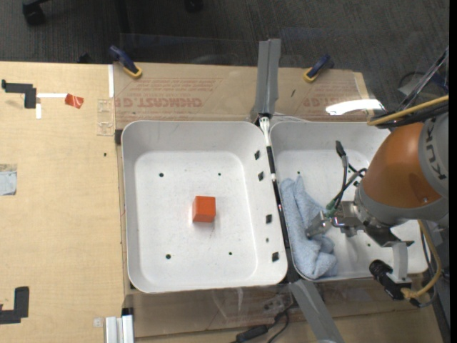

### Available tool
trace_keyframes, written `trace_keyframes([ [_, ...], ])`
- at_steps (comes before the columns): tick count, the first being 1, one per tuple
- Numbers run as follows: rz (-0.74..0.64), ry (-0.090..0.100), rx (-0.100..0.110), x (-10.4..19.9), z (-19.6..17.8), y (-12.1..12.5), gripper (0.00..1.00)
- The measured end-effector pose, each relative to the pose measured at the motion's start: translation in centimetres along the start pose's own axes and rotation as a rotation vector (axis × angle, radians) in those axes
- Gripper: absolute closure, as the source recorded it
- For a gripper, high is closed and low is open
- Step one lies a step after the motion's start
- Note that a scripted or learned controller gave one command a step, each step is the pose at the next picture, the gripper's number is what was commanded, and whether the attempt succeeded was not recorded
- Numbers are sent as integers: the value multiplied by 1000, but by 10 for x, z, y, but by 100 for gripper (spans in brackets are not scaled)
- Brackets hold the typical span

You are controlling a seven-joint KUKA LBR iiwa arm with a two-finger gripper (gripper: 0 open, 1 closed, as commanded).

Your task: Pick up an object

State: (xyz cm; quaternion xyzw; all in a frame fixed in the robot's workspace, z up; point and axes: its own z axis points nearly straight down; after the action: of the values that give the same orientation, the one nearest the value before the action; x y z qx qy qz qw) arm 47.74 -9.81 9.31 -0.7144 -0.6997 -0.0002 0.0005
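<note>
A small orange-red cube (pixel 204 209) rests near the middle of the left bin (pixel 143 191). A crumpled light blue cloth (pixel 303 220) lies along the left wall of the right bin (pixel 314 141), from its middle to its front corner. My gripper (pixel 318 227) reaches in from the right and sits low over the cloth's right side, apparently touching it. The orange wrist band (pixel 403 166) and grey arm cover much of the right bin's right half.
A grey divider bar (pixel 268 77) runs between the bins at the back. Cardboard (pixel 186 95) held by two clamps lies behind them. A wooden board (pixel 57 191) with small markers fills the left. Cables trail by the arm at the right.
</note>
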Motion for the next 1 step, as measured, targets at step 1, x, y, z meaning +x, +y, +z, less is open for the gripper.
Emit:
trace_keyframes([
  [1,3,1,0,0,-9,1,100],
])
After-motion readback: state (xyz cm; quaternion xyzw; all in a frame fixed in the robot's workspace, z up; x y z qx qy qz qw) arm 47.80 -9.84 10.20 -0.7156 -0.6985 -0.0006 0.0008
